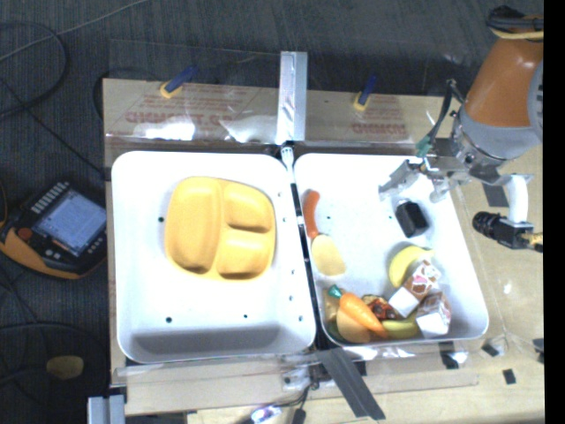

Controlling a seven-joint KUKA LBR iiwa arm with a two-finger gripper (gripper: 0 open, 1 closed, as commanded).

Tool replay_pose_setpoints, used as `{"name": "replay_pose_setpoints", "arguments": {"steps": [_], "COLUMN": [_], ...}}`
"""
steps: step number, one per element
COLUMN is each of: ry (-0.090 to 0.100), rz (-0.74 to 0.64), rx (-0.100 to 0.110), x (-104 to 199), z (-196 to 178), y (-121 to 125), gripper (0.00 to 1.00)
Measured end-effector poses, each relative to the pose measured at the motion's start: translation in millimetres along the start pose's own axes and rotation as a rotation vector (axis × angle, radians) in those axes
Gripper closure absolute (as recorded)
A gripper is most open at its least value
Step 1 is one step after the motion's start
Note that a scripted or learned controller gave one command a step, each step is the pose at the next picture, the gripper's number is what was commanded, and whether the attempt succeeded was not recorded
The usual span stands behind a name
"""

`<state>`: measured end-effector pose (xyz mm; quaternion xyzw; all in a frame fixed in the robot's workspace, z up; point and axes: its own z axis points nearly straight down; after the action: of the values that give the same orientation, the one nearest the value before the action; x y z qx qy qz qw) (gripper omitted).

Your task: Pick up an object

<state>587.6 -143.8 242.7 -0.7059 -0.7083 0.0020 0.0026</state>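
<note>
My gripper point(415, 185) hangs over the far right part of the right bin point(371, 170), with its fingers spread open and nothing between them. Just in front of it a small black block point(411, 218) lies on the bin floor. Along the bin's left wall lie a red-orange sausage shape point(311, 212) and a pale yellow round piece point(328, 256). At the near end are piled a carrot point(357, 316), a banana point(399, 328), a yellow round fruit point(404, 261), a small printed carton point(425, 277) and a white cube point(403, 301).
The left bin point(141, 299) holds a yellow divided tray point(219, 226). A metal divider rail point(292, 95) stands behind the two bins. The arm's orange band point(505, 73) rises at the right. A handheld device point(62, 223) lies on the floor at the left.
</note>
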Motion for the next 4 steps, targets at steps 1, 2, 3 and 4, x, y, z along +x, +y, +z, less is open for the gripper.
{"name": "replay_pose_setpoints", "arguments": {"steps": [1, 2, 3, 4], "ry": [0.001, 0.001, -0.003, 0.0], "rz": [0.072, 0.109, 0.068, 0.068], "rx": [0.002, -0.002, -0.013, -0.013], "x": [-47, -51, -41, -41], "z": [93, 135, 154, 148], "y": [-93, -97, -48, -47], "gripper": [0.0, 0.0, 0.0, 1.0]}}
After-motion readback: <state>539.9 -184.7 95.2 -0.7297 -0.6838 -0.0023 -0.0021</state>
